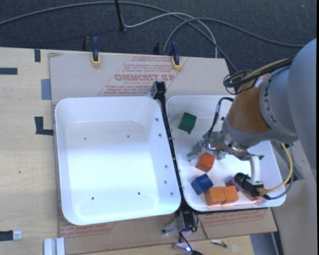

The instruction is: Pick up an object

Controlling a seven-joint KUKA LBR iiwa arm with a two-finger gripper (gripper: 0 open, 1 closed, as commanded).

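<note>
My gripper [203,151] is low in the right bin [223,102], near its middle. A small orange block [205,162] lies right under and against the gripper's tip; whether it is gripped is hidden. A green block [187,122] sits further back in the bin, apart from the gripper. Toward the front lie a blue block [201,184] and a larger orange block [221,195], with a bit of a purple thing [232,183] showing behind the larger orange one.
The left bin [61,142] stands alongside, parted from the right one by a black divider [167,142]. Both rest on a cardboard sheet [138,76] held by two clamps. The arm covers the right bin's right side.
</note>
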